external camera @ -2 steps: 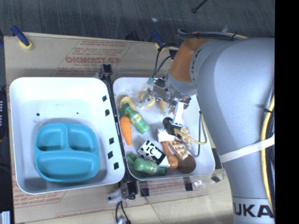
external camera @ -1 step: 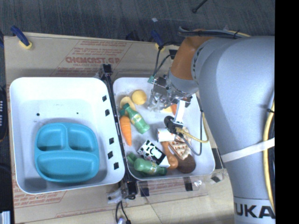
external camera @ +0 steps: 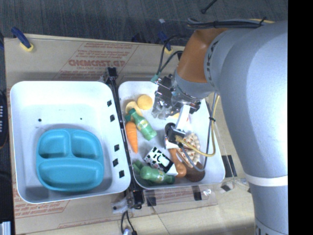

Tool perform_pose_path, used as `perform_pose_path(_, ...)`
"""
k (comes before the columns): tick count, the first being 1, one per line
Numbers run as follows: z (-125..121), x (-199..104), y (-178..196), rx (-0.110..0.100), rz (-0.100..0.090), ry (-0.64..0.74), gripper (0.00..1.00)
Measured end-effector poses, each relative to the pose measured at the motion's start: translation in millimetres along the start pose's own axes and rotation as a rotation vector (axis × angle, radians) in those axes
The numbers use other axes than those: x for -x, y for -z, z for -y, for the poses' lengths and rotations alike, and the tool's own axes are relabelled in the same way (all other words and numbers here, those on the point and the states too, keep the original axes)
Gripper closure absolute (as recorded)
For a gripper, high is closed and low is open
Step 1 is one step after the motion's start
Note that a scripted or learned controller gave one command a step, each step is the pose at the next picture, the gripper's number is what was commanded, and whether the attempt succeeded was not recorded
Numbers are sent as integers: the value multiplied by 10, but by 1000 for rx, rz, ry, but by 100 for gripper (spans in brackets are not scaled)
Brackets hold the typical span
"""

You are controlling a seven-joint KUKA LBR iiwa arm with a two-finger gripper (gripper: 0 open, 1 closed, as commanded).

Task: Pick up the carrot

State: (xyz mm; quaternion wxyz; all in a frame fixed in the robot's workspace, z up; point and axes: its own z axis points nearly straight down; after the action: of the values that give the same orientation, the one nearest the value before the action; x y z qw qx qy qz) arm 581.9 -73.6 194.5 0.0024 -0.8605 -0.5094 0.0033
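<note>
- Carrot lies below-left of your end effector, tight against the bin wall.
- End effector holds nothing; its opening is unclear.
- Green bottle beside it could be grabbed instead.

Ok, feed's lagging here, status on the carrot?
Gripper over right bin, nothing held. Carrot flat by left wall. Green bottle lies against it.
</note>
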Motion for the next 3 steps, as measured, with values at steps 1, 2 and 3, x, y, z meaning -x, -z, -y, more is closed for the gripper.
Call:
perform_pose_path(1, 651, -2, 1038, 3, -4, -181, 100)
perform_pose_path(2, 517, -666, 511, -2, 2, -415, 100)
perform_pose_path(3, 511, -663, 525, -1, 0, -416, 0)
